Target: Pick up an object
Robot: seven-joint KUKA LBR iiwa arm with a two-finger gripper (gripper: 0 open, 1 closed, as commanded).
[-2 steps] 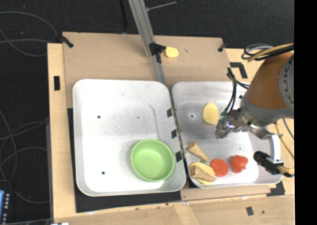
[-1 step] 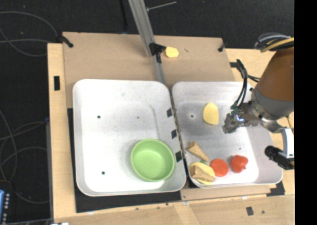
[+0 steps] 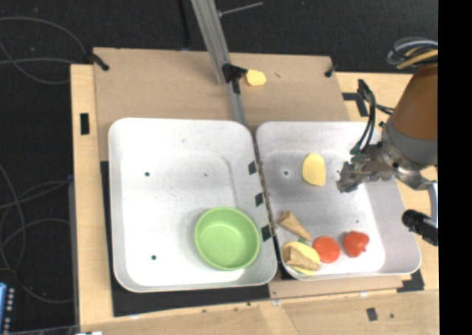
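My gripper (image 3: 347, 181) hangs over the right bin (image 3: 383, 201), a short way to the right of a yellow rounded object (image 3: 314, 169). Nothing shows between its fingers from this angle. Along the bin's front lie a red tomato-like object (image 3: 356, 243), an orange-red round object (image 3: 326, 249), a tan wedge (image 3: 290, 223) and a tan and yellow piece (image 3: 302, 256). In the left bin (image 3: 147, 178), near its front right corner, sits a green bowl (image 3: 227, 237).
A small yellow object (image 3: 256, 78) rests on the brown board behind the bins, beside a slanted metal pole (image 3: 210, 23). The arm's orange band (image 3: 420, 105) and cables stand at the right edge.
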